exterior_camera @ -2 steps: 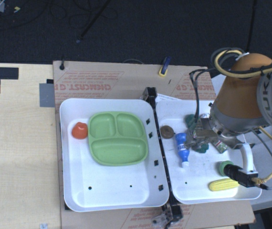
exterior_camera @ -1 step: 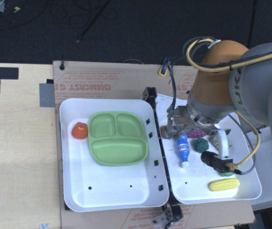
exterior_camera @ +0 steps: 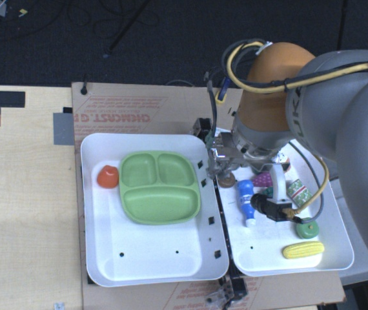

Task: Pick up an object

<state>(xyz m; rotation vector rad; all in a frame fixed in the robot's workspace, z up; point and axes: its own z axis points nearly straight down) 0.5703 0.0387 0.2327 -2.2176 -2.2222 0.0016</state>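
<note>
Blue bottle [exterior_camera: 245, 192]: lying in the right bin [exterior_camera: 261, 254], up near its left wall and pointing roughly toward the front edge. It's just right of the divider between the two bins.
Fingers [exterior_camera: 217, 163]: down low right over that divider, at the back-left corner of the right bin, just up and left of the blue bottle. Honestly can't tell how far open they are or if they've got anything, it's all a tangle of metal from this angle.
Right bin, other stuff: a purple thing [exterior_camera: 263, 180] just right of the bottle's top, a white bottle with a green label [exterior_camera: 296, 190] further right, a green round thing [exterior_camera: 308, 229] near the front right and a yellow corn cob [exterior_camera: 302, 250] just in front of it.
Left bin [exterior_camera: 145, 254]: a green divided plate [exterior_camera: 159, 187] sits in the back half, with an orange cup [exterior_camera: 108, 176] touching or nearly touching its left edge.
Open room: the front half of the left bin is bare floor, and so is the front-left patch of the right bin.
Crowding: the arm [exterior_camera: 329, 108] hangs over the back right of the right bin.
Counter [exterior_camera: 22, 205]: pale wood, wide open to the left of the bins.
</note>
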